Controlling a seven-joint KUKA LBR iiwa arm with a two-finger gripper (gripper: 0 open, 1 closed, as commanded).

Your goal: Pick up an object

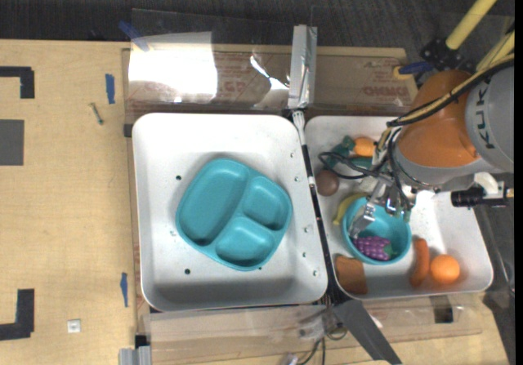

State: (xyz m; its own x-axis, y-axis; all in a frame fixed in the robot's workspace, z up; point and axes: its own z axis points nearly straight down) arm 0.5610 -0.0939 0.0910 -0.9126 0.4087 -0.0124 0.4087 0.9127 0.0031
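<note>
My gripper (377, 210) reaches down into the right bin (474, 269), its fingers just over the rim of a teal bowl (396, 234). Purple grapes (373, 247) lie inside that bowl. A yellow piece (346, 210) peeks out at the bowl's left edge. An orange ball (445, 269) and an orange carrot-like piece (419, 261) lie at the bin's front right. A brown object (351, 273) sits at the front left, a brown round one (328, 183) at the left wall. I cannot make out the gap between the fingers.
The left bin (155, 151) holds a teal divided plate (234, 212). More small toys, orange and green (353, 148), lie at the back of the right bin under the arm. A metal divider (301, 69) stands behind the bins.
</note>
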